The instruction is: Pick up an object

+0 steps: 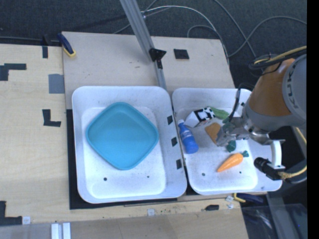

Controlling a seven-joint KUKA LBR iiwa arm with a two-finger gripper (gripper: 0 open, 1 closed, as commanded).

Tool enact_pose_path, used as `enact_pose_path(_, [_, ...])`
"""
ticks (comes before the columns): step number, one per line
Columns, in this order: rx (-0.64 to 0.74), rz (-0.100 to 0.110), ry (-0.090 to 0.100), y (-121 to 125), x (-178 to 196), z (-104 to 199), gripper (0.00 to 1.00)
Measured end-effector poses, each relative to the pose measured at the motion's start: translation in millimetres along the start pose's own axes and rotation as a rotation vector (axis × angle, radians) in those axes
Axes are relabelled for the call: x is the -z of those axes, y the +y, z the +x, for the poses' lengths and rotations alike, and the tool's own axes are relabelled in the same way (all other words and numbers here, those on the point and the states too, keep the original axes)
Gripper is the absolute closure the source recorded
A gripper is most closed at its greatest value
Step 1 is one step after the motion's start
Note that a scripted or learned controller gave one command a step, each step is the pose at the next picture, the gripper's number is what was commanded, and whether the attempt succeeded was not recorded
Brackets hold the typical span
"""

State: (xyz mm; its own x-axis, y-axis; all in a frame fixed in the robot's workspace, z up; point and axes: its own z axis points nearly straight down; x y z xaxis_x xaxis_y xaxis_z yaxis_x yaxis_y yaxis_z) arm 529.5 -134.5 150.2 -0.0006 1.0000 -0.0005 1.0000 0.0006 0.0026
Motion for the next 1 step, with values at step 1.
enact_pose_path(1, [-0.001, 0.0, 0.0, -4.7, 43.7, -3.7, 1.0])
